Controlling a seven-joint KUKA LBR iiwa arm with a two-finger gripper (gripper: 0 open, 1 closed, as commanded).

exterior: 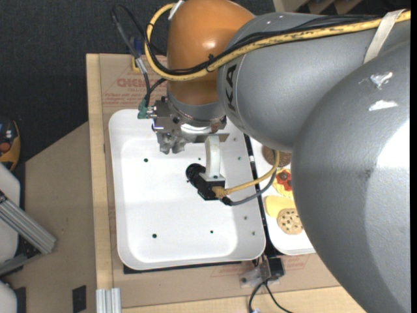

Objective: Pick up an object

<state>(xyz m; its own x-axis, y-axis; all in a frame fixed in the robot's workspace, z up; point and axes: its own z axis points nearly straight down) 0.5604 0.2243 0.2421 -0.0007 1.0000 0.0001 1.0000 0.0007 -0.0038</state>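
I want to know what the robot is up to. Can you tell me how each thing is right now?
Left bin: flat on the bench, white floor showing.
Right bin: mostly covered by the arm, with food-like toys inside.
Cookie: lying flat in the right bin.
Hand: low over the left bin's far end, nothing seen in it.
Arm: stretched across from the right.
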